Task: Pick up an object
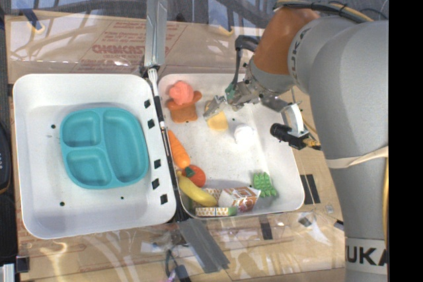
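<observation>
We have a single camera fixed above the bench, looking down at a slant, so the bench's far edge sits near the top of our view and its near edge at the bottom. We are near enough that the two white bins take up most of the width: the left bin with its teal divided tray, and the right bin. The grey arm comes in from our right, large and close to the lens.
</observation>
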